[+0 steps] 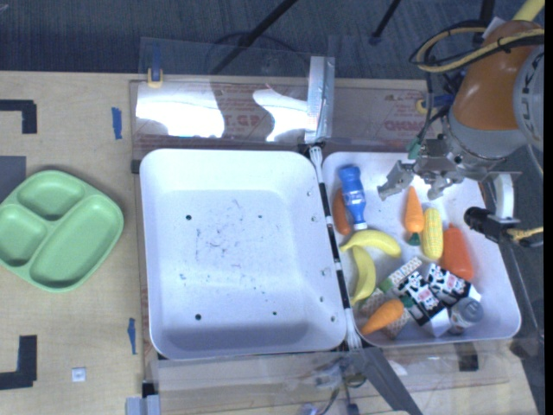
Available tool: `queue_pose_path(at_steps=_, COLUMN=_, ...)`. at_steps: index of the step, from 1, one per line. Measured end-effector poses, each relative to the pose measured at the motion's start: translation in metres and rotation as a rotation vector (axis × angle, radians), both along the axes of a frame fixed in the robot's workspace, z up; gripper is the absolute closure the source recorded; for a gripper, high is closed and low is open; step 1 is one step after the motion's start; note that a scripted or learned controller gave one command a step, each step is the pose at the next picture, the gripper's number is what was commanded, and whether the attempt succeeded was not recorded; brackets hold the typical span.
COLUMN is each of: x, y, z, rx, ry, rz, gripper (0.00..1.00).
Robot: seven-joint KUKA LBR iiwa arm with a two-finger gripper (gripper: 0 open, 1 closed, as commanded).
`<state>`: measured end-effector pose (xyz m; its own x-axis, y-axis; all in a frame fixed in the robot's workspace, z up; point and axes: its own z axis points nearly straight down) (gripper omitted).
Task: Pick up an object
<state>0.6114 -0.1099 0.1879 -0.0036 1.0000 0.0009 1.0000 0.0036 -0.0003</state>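
We hover our open, empty gripper (413, 180) above the carrot (414, 212), and should descend next.

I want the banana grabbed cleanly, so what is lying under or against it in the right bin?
The banana curves beside the bin's left wall. Its upper end touches the blue bottle; its lower end meets an orange carrot-like piece. What lies beneath it is covered.
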Motion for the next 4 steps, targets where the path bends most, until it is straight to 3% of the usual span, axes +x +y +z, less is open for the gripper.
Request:
queue_pose_path(at_steps=1, x=0.01, y=-0.062, z=-0.084, rx=-0.001, ry=0.0, rz=-0.032, gripper=0.0)
queue_pose_path(at_steps=2, x=-0.01, y=-0.089, z=-0.102, rx=0.002, ry=-0.004, rz=0.029, gripper=0.0)
queue_pose_path(at_steps=3, x=-0.01, y=-0.09, z=-0.092, rx=0.0, ry=-0.004, rz=0.027, gripper=1.0)
queue_pose_path(at_steps=4, x=-0.023, y=-0.073, z=-0.008, rx=-0.001, ry=-0.001, rz=-0.018, gripper=1.0)
